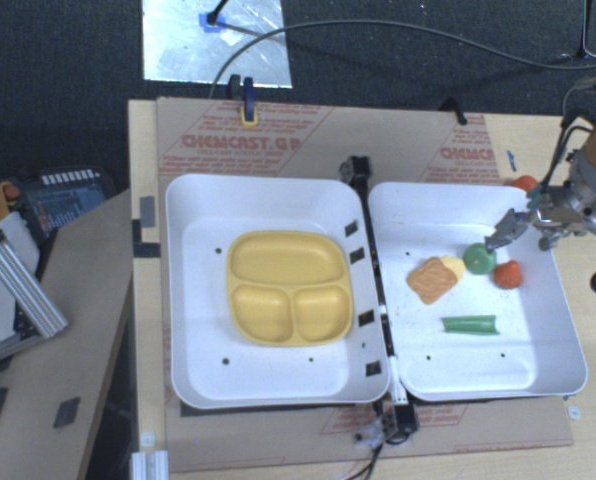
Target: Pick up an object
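Observation:
The right bin point(548, 368) holds several small items: an orange waffle-shaped piece point(432, 279), a small yellow piece point(452, 265) touching it, a green ball point(479, 259), a red piece point(508, 274) and a green bean pod point(470, 323) lying flat nearer the front. My gripper point(513, 230) reaches in from the right edge and hangs just above and to the right of the green ball, close to the red piece. Nothing visibly hangs from it.
A yellow three-compartment plate point(286, 286) lies in the left bin point(193, 268). An orange object point(524, 182) sits by the right bin's far rim. Cables cross the dark floor behind the bench, and a grey table with equipment stands at the left.

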